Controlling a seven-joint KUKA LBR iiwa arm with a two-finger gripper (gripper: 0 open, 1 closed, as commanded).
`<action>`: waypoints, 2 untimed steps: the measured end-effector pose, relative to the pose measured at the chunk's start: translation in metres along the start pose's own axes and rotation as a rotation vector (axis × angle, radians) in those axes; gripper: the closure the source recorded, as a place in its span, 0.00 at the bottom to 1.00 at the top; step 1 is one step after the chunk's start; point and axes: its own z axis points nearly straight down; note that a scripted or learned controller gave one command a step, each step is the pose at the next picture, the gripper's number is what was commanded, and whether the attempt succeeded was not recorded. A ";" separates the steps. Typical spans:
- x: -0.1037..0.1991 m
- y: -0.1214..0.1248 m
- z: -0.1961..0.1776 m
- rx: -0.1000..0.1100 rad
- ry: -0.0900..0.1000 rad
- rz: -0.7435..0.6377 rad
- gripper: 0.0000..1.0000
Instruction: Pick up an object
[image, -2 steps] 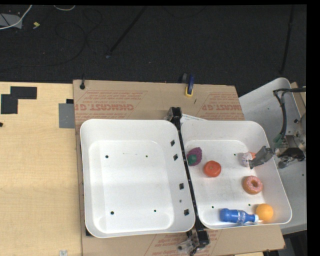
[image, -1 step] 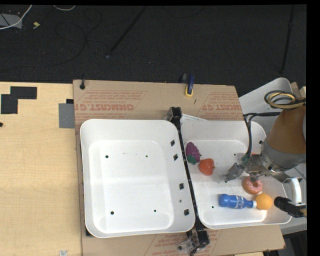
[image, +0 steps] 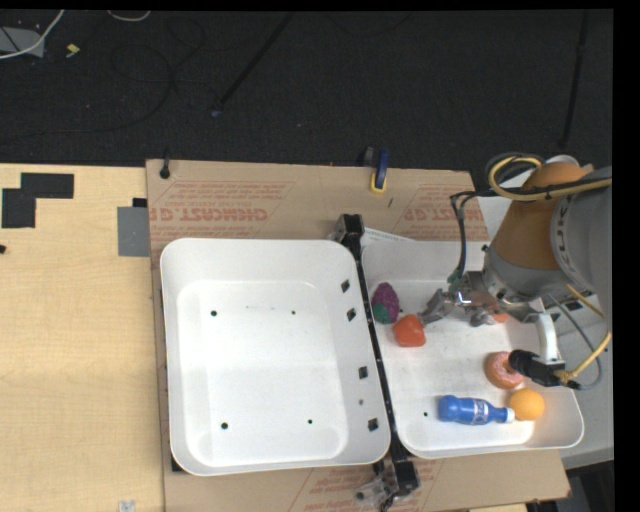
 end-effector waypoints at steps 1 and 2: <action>-0.001 -0.004 -0.011 0.007 0.002 0.004 1.00; 0.064 0.041 0.000 0.003 0.002 -0.003 1.00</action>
